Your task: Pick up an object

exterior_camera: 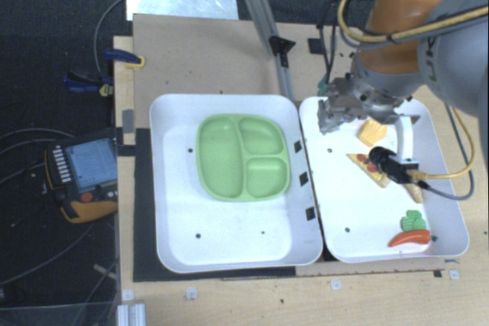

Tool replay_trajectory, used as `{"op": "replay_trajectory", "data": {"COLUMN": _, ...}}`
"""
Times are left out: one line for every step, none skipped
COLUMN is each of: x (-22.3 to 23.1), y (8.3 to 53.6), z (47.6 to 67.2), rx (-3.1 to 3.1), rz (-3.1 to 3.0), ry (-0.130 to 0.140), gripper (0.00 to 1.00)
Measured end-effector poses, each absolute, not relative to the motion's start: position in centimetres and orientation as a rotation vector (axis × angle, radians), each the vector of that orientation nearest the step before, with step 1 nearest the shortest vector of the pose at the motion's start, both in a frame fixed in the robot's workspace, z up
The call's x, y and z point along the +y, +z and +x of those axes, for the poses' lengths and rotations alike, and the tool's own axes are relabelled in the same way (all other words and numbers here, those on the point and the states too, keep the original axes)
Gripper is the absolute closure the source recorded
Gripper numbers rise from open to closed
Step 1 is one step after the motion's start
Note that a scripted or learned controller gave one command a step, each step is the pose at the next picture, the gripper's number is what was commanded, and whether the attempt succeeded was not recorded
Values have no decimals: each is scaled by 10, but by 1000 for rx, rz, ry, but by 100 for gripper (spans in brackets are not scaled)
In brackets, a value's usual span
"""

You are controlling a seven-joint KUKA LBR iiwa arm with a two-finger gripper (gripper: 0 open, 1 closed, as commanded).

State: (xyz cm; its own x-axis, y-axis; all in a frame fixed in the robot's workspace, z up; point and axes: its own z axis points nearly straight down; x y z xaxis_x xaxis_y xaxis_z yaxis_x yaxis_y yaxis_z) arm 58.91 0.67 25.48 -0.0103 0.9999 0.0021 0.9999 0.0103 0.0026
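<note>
Camera view from above shows 2 shallow white bins side by side on the brown bench point(199, 50). The left bin point(229, 233) holds a green plate point(221, 156) with 3 compartments, lying flat near the bin's middle, a little toward its far side.

The right bin point(351, 210) holds 3 loose things. A yellow wedge point(372, 133) lies in the far half of the bin, close under the wrist. A flat triangular piece point(365, 164), yellow with a red edge, lies just nearer the camera than the wedge, partly hidden by robot hardware. A toy carrot point(410, 238), orange with a green top, lies in the near right corner, well apart from the other 2.

The grey arm point(458, 50), with its orange band, reaches in from the right over the far side of the right bin. The gripper point(332, 121) is low over that bin's far left corner, just left of the yellow wedge and apart from it. Whether the gripper is open or closed cannot be told from this angle, and nothing is seen in its grasp.

Off the bench on the left lies a handheld unit point(84, 164) with a blue screen.
</note>
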Motion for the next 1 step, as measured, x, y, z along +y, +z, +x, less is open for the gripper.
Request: {"op": "replay_trajectory", "data": {"x": 55, "y": 242, "z": 599, "rx": 2231, "rz": 2211, "ry": 4, "gripper": 100}}
